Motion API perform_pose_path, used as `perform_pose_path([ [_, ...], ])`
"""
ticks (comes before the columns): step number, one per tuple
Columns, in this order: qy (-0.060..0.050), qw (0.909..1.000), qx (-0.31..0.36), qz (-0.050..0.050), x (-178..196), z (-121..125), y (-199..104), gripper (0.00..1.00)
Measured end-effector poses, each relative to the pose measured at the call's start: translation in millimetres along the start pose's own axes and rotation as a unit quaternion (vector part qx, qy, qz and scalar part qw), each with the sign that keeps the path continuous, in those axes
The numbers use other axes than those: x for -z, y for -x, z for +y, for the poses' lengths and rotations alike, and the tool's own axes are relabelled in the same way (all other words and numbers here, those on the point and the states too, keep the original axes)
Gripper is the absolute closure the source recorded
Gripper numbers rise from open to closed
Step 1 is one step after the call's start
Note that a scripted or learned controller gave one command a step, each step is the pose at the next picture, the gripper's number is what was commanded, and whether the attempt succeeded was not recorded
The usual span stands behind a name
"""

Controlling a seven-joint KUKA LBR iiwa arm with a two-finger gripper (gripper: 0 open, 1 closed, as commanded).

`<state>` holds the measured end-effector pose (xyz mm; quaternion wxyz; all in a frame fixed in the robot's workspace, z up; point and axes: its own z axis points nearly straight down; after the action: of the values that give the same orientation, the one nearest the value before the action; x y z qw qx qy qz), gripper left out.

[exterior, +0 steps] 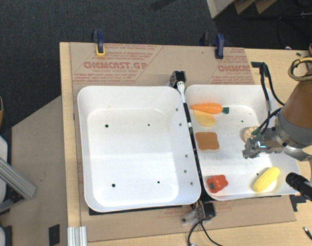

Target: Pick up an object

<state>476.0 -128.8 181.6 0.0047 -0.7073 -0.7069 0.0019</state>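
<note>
Camera view: gripper hung low over right bin, near its right wall, arm reaching in from right. Finger state impossible to tell; nothing visibly held. Candidate objects all lay in right bin: carrot at top touching yellow piece below it, brown slab mid-bin, red pepper by front rim, corn cob at front right, just below gripper. Left bin beside it. Judged: pick not yet accomplished; approach, closing, lift all remained.

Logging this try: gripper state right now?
Gripper: low in the right bin, above the corn; open or shut cannot be told, nothing seen held.
</note>
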Motion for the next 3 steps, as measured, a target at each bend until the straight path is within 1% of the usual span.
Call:
perform_pose_path([
  [1, 0.008, 0.9999, -0.003, -0.006, 54.5, 2.6, 97.1, 1.0],
  [2, 0.006, 1.0, 0.0, -0.003, 53.1, 3.0, 90.3, 1.0],
  [3, 0.006, 1.0, 0.0, -0.003, 54.5, 3.0, 94.9, 1.0],
])
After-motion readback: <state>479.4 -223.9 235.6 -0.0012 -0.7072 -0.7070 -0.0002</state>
